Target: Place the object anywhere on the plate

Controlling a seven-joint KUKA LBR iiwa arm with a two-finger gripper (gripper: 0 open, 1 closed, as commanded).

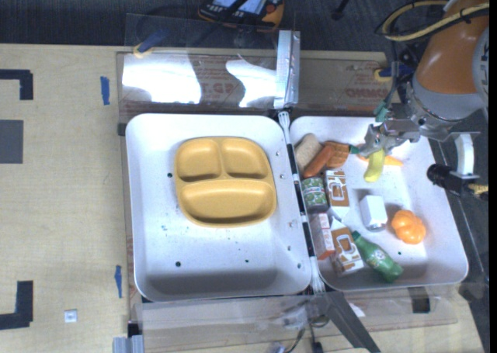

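The yellow divided plate (225, 179) lies in the left bin (155, 258), toward its back. My gripper (378, 144) is over the back of the right bin (450, 258), far to the right of the plate. A small yellow banana (374, 167) hangs from its fingertips, with its upper end pinched between them and its lower end pointing toward the bin floor. The grey wrist and orange band (450, 57) rise behind the gripper to the upper right.
The right bin also holds a bread roll (307, 144), an orange sausage-like piece (324, 154), small cartons (336, 188), a green bottle (376, 257), a white cup (373, 211) and an orange (408, 226). A ridge (295, 188) separates the bins.
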